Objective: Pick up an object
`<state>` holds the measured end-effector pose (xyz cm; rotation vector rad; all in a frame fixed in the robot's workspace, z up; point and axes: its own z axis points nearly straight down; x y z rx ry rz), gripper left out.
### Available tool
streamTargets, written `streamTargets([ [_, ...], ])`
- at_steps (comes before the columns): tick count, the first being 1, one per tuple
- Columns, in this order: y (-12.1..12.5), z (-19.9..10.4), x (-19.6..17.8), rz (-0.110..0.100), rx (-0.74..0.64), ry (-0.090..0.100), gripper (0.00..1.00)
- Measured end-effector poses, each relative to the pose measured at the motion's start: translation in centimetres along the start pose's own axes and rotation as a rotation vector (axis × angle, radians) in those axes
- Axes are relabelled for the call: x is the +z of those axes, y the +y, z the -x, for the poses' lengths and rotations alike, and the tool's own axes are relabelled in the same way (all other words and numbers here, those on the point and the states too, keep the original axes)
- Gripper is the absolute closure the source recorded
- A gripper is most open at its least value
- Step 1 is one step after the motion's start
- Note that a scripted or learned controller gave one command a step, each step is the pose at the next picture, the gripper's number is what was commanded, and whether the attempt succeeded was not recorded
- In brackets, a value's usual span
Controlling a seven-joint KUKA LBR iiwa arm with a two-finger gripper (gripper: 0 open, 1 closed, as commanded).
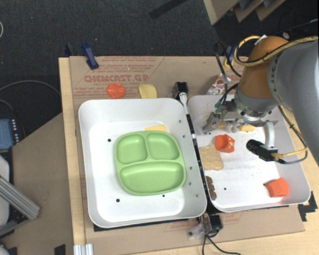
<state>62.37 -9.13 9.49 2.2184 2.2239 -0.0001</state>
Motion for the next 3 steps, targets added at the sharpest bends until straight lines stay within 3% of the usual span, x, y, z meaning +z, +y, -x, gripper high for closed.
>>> streamTargets([
  [1,-5.1,1.4,1.0,-0.002,0.006,0.001,0.00],
  [2,-5.0,1.3,0.0,0.001,0.004,0.000,1.00],
  [3,-4.2,-6.0,-9.6,0.011,-0.006,0.003,1.00],
])
